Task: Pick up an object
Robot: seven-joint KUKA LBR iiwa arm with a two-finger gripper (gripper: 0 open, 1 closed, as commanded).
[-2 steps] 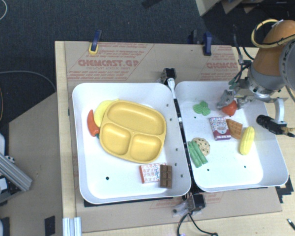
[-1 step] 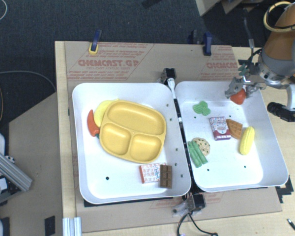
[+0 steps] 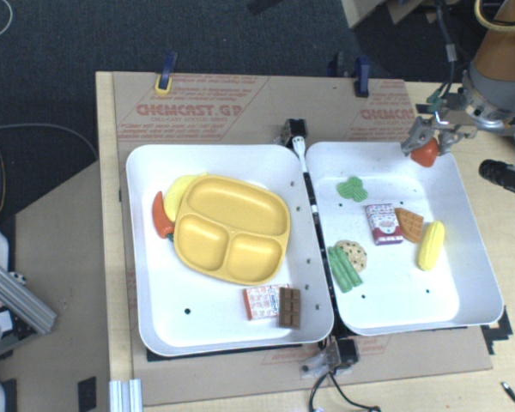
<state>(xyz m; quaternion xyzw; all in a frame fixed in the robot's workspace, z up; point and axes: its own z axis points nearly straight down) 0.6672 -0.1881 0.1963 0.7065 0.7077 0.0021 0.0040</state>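
Up at the far right corner of the right bin (image 3: 472,230), the gripper (image 3: 433,141) hangs above the rim with its fingers (image 3: 419,134) pinched on a small orange-red object (image 3: 426,153), which shows between them and just over the bin's far edge. Behind the gripper the arm's orange band (image 3: 503,54) rises toward the upper right.

Inside the right bin, well below the gripper, lie a green leafy piece (image 3: 354,189), a small red-and-white packet (image 3: 383,224) touching a brown waffle-like piece (image 3: 409,223), a yellow corn cob (image 3: 430,245), a cookie (image 3: 352,251) and green beans (image 3: 344,269). The packet's print is too small to read.

Left of that bin, the left bin (image 3: 154,307) holds a yellow divided plate (image 3: 232,228), with a yellow piece (image 3: 179,192) and a red pepper (image 3: 161,215) at the plate's left edge. Near the plate's lower right sit another red-and-white packet (image 3: 261,302) and a brown bar (image 3: 289,307), touching.

Beyond both bins, the brown sheet on the tabletop (image 3: 240,106) reads "CHEMCAST GP" in red, and part of the same print shows above the right bin.
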